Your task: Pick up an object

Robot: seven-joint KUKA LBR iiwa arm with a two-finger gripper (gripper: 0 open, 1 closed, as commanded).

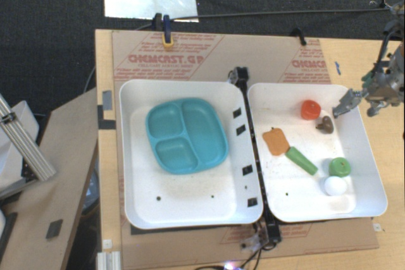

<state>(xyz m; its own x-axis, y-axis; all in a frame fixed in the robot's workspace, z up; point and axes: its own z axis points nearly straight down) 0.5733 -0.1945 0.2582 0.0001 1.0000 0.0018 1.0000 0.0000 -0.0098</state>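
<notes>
Camera view showed the counter [190, 47] from above, with two white bins side by side. The left bin [136, 155] carried a blue plate [186, 135] with three compartments. The right bin [367, 155] carried the small things: an orange-red round piece [310, 109], a small brown lump [325, 124], a flat orange piece [276, 141], a green stick [301, 160], a green round piece [340, 166] and a white ball [335, 186]. The gripper [357, 102] came in from the right, at the upper right edge of the right bin, and its two fingers [342, 105] were spread apart with nothing between them. The brown lump lay nearest, just beside the left finger tip and a little lower in the picture, and the orange-red piece was near it, to the left of the fingers. The other pieces lay well apart from them, toward the front of the bin. In my judgement, the step in hand was the approach before the grasp. To do it well, the fingers should be centred over one piece only, probably the brown lump or the orange-red piece, and go down straight so that one finger passes on each side. These two pieces were close together, so a careless descent could push one of them away or catch both.
</notes>
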